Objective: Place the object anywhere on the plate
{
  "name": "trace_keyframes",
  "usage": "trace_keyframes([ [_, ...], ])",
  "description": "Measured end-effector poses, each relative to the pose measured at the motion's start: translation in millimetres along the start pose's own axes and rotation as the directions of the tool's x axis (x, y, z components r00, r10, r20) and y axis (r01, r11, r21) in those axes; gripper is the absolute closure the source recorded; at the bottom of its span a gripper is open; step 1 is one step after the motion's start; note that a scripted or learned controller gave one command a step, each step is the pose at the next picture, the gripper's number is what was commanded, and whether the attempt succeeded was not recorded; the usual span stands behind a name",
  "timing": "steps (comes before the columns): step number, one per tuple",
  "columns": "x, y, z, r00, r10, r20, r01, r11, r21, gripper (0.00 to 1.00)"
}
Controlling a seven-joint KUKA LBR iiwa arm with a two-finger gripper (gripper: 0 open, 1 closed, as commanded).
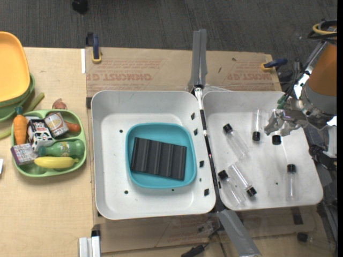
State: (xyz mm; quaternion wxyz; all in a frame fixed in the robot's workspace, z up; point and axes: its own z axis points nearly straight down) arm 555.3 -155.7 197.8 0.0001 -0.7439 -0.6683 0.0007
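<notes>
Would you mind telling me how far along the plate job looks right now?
Possibly done already: a dark ribbed block lies flat on the teal plate in the left bin. In hand: the gripper hangs over the right bin, near the clear tubes with black caps; what it holds, if anything, is unclear. Left: none of the tubes is on the plate.

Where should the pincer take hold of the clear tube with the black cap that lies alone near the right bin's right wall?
Probably mid-body on the tube, from straight above. It lies flat, cap toward the far side, with free floor on both sides, so the pincer closes across its narrow width.
</notes>
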Motion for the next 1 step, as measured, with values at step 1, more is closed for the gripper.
trace_keyframes([
  [1,-0.1,0.0,0.0,1.000,0.000,0.000,0.000,1.000,0.000,0.00],
])
